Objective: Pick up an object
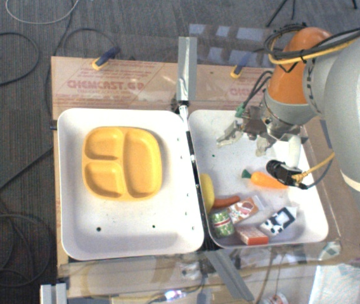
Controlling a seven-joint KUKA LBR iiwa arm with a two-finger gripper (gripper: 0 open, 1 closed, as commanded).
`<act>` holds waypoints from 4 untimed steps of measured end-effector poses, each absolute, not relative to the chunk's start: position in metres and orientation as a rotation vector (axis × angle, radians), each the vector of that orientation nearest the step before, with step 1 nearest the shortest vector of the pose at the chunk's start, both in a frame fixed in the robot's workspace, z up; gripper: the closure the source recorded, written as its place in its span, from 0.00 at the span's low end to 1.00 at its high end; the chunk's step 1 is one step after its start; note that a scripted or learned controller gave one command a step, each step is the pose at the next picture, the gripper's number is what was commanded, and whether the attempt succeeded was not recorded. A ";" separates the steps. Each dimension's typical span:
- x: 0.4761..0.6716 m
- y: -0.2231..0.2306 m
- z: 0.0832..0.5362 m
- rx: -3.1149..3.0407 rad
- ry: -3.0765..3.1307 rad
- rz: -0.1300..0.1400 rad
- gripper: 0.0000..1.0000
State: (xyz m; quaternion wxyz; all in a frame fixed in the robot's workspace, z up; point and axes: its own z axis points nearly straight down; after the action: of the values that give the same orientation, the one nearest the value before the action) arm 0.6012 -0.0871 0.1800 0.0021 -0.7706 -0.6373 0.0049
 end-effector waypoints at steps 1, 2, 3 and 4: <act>0.572 -0.135 0.101 -2.346 -2.078 0.011 0.00; 0.492 -0.151 0.089 -2.427 -2.009 -0.011 0.00; 0.513 -0.188 0.182 -2.403 -2.014 0.013 0.00; 0.486 -0.191 0.087 -2.388 -2.043 -0.005 0.00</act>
State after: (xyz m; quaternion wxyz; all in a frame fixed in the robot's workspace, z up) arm 0.4856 -0.1911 0.0873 -0.0007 -0.7599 -0.6501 -0.0015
